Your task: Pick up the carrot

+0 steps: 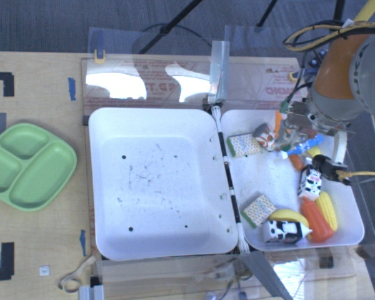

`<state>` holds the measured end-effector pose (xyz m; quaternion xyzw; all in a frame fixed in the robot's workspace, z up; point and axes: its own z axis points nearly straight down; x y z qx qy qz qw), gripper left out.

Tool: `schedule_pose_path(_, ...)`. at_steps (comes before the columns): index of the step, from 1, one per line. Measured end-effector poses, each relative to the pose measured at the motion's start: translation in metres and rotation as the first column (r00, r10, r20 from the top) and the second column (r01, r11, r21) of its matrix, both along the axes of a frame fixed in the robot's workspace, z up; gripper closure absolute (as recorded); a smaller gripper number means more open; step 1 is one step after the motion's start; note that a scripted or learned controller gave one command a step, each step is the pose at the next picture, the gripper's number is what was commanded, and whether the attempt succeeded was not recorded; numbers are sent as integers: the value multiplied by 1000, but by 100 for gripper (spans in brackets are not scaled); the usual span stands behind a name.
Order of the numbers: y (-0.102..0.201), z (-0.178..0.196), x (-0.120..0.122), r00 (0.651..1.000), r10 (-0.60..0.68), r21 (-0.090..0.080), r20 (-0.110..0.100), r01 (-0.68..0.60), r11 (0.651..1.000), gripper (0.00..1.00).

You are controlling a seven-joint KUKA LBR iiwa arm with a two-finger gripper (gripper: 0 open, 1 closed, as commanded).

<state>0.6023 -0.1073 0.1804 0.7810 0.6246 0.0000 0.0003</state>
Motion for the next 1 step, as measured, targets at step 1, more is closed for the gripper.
schedule_pose_path(1, -5, 73, -51, 975, 223, 0, 0, -223, 975, 100)
